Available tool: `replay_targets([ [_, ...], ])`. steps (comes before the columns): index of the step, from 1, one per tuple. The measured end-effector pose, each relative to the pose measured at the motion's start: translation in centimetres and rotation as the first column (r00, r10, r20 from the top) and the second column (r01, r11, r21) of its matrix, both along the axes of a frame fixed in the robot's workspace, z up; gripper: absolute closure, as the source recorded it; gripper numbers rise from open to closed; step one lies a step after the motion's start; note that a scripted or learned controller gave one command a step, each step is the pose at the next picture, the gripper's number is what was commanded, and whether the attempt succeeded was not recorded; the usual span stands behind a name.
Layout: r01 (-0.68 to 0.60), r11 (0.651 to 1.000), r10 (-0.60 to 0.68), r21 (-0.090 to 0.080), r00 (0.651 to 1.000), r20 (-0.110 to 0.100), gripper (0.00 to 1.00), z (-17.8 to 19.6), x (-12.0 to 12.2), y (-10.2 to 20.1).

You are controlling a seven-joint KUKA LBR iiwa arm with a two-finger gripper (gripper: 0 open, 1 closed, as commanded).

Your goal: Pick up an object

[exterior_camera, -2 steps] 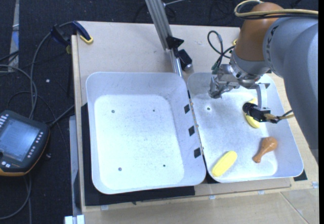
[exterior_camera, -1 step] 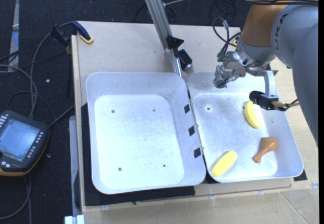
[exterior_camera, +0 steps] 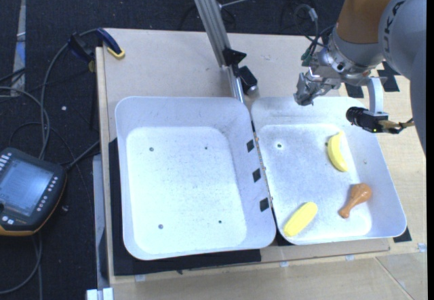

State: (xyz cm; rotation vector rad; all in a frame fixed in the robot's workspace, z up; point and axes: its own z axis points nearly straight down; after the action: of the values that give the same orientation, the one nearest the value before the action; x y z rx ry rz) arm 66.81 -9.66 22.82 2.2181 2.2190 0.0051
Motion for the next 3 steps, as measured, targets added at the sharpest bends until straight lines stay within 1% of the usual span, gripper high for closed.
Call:
replay_targets([
  [1,-0.004,1.0,0.004,0.002,1.0,-0.006,1.0,-0.9,-2.0,4.9],
  [2,-0.004,1.0,0.004,0.002,1.0,-0.004,1.0,0.4,-3.6,9.8],
  [3,-0.003,1.0,0.003,0.002,1.0,-0.006,1.0,-0.4,-5.9,14.0],
])
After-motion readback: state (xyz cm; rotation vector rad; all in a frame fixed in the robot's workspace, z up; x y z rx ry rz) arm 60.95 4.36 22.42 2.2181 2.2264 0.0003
